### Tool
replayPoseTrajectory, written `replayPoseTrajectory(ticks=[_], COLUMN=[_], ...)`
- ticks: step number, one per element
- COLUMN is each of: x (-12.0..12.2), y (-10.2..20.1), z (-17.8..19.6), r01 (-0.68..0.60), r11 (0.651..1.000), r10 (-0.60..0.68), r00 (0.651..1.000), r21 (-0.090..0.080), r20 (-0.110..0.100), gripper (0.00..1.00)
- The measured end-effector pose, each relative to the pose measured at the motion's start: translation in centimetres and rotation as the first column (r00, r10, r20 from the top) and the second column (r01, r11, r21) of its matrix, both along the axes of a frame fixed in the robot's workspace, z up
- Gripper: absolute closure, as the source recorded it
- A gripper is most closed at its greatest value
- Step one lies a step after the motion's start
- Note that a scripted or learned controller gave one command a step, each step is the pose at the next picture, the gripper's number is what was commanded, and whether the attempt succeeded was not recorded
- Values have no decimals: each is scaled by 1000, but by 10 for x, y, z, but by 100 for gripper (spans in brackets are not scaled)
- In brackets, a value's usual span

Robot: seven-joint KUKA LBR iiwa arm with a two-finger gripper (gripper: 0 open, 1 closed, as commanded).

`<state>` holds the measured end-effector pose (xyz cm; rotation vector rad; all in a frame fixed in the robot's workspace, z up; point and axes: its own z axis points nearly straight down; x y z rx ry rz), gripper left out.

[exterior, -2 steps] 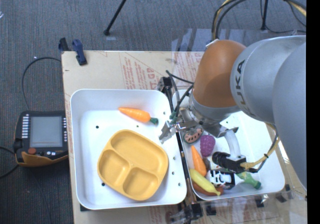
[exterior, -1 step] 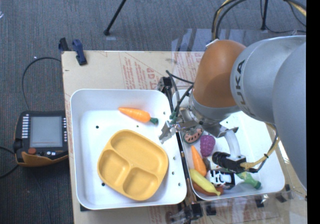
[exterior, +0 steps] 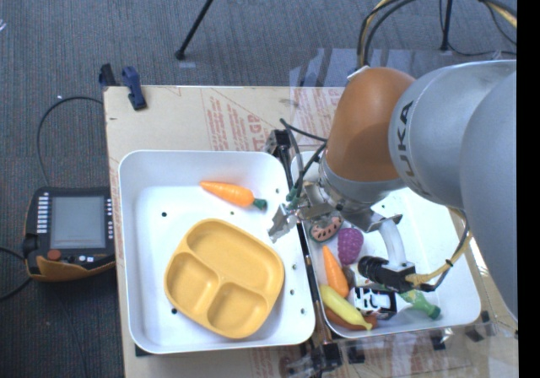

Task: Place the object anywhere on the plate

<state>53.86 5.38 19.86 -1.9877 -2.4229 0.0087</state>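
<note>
1. Nearest you, the yellow plate (exterior: 224, 277) is lying in the left bin (exterior: 139, 199), its three compartments facing up. Take this plate as your landmark.
2. To the right of the plate, across the wall where the bins meet, a banana (exterior: 344, 310) is lying at the near edge of the right bin (exterior: 460, 305), with a second carrot (exterior: 335, 272) just behind it and a purple bunch of grapes (exterior: 349, 244) beyond that.
3. Further right of the plate, a black-and-white item (exterior: 375, 299) and a green-tipped item (exterior: 422, 304) are sitting close together; you cannot tell what they are.
4. Just behind the plate, the carrot (exterior: 229, 192) is lying on the left bin's floor, green end pointing right, close to the plate's far rim but apart from it.
5. Behind and right of the plate, the gripper (exterior: 283, 224) is hanging over the wall between the bins; you cannot tell whether its fingers are parted or closed, and nothing is showing between them.
6. Far left of the plate, a handheld control pendant (exterior: 72, 229) is resting on the floor beside the bench.
</note>
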Motion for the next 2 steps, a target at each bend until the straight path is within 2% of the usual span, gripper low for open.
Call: replayPoseTrajectory(ticks=[2], x=[0], y=[0], z=[0], r01=[0], r11=[1000], r10=[0], r00=[1000], r21=[0], r20=[0], gripper=[0])
